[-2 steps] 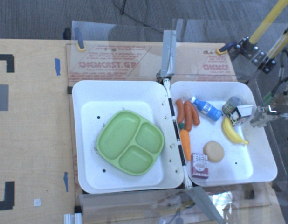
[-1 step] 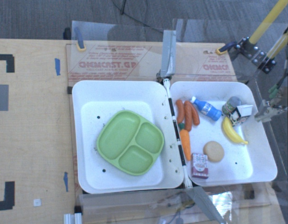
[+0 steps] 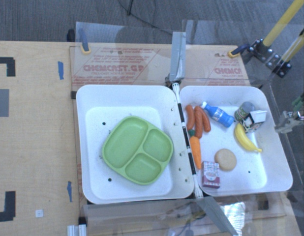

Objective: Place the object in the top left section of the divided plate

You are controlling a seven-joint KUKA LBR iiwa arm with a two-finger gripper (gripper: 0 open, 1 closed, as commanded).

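Since the green plate (image 3: 106, 149) sits mid-way in the left bin (image 3: 93, 112), its big top left part faces that bin's far left corner. Any toy to move, like the carrot (image 3: 195, 151) or banana (image 3: 246, 137), lies in the right bin (image 3: 270, 173), so it must go left.

Lime-green divided plate (image 3: 137, 150), three sections, lying flat and turned askew in the left bin; large section at 10 o'clock, holding nothing.
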